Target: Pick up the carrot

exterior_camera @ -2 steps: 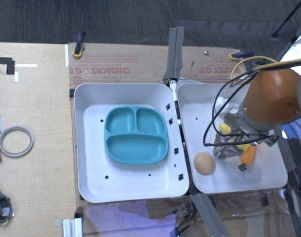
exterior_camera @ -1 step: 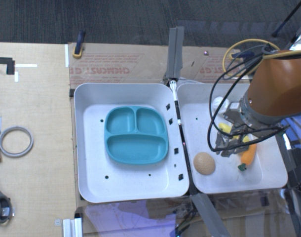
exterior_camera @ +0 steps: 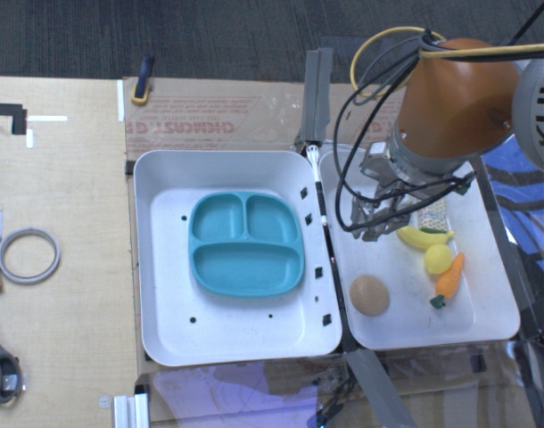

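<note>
you're over the right bin (exterior_camera: 486,328) now, arm (exterior_camera: 455,96) hanging in from the right, with the tool (exterior_camera: 379,217) sitting above the bin's upper left part. the view from above buries the business end under the wrist and cables, so whether the tool is released or clenched, i cannot tell.

the carrot (exterior_camera: 449,276) lies on the bin floor toward the right side, slanted, orange body up and to the right, dark green stub (exterior_camera: 438,302) down and to the left. it's well clear of the tool, so nothing is grasped as far as this view shows.

here's the catch: a lemon (exterior_camera: 438,258) sits touching the carrot's upper left flank, and a banana (exterior_camera: 424,235) lies just above that. a brown, egg-like ball (exterior_camera: 370,294) rests near the bin's left side, apart from the rest.

so you want to shift right and toward the near edge, then turn the wrist so the closing line crosses the carrot's narrow width, not its length. aim for the lower half of the body, near the green end, where the lemon isn't crowding it. come straight down; a slanted approach will likely nudge the lemon and roll the carrot away. the left bin (exterior_camera: 156,328) and its teal divided plate (exterior_camera: 247,243) stay out of this.
</note>
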`<state>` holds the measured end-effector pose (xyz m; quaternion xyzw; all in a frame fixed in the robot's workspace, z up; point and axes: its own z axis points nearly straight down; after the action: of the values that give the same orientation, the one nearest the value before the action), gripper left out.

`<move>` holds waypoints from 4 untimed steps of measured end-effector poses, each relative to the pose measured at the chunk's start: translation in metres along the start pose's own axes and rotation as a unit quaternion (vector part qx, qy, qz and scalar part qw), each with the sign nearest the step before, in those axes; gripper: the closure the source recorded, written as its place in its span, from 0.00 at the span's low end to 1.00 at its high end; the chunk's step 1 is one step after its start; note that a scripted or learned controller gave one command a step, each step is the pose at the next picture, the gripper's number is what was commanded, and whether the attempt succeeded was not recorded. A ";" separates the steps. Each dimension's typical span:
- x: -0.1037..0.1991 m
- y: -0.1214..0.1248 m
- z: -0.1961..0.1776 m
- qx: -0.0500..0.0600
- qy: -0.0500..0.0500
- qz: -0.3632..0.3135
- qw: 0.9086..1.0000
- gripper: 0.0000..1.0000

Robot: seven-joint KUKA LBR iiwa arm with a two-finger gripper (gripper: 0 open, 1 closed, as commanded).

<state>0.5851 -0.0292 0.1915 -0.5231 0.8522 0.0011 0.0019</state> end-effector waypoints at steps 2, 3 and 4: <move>0.092 0.028 0.100 -0.002 0.000 -0.228 0.974 1.00; 0.031 0.090 0.000 0.000 0.000 -0.179 0.984 1.00; -0.034 0.137 0.001 -0.001 0.000 -0.370 0.929 1.00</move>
<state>0.4783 0.0634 0.1906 -0.8014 0.5982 0.0016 0.0014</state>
